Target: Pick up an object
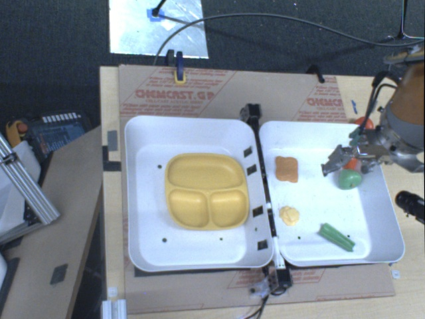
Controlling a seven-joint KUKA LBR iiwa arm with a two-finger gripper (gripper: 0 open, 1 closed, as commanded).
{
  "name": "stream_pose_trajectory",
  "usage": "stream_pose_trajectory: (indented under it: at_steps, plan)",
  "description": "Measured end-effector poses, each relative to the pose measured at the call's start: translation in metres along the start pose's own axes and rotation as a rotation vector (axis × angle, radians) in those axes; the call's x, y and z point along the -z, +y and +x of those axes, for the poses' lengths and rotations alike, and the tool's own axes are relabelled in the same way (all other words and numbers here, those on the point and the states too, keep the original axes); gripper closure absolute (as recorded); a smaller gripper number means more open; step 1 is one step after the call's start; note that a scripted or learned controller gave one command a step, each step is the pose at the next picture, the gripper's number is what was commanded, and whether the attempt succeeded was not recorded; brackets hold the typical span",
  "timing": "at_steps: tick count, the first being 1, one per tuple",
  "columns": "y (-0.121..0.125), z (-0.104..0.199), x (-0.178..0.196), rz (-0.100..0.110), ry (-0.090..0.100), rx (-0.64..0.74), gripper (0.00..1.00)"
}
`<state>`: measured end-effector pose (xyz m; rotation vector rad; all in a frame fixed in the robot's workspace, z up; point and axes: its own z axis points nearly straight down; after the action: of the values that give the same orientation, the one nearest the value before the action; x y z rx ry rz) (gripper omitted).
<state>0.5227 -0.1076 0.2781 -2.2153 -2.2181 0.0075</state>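
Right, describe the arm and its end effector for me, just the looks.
The arm is bulky and rounded, grey, with an orange band above the wrist. Dark cables loop along its upper side. The end effector is small, dark grey metal, angular, with red and blue-green bits near its mount.

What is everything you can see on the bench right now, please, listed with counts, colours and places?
White bins: two, side by side, left and right.
Divided tray: one, yellow, middle of the left bin.
Flat piece: one, orange-brown, right bin, upper left.
Small lump: one, pale yellow, right bin, lower left.
Long piece: one, green, right bin, near the front edge.
Round object: one, green, right bin, just under the gripper.
Cardboard sheet: one, brown, under both bins.
Gripper: one, grey, over the right bin's upper right.
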Motion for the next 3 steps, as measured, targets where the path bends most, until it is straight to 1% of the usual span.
stream_pose_trajectory:
  at_steps: [1,2,3]
  plan:
    - [0.002,0.000,0.005,-0.010,-0.002,0.002,0.00]
    - [-0.005,0.007,-0.050,-0.006,-0.001,0.001,0.00]
    - [-0.009,0.005,-0.113,-0.004,0.000,-0.001,0.00]
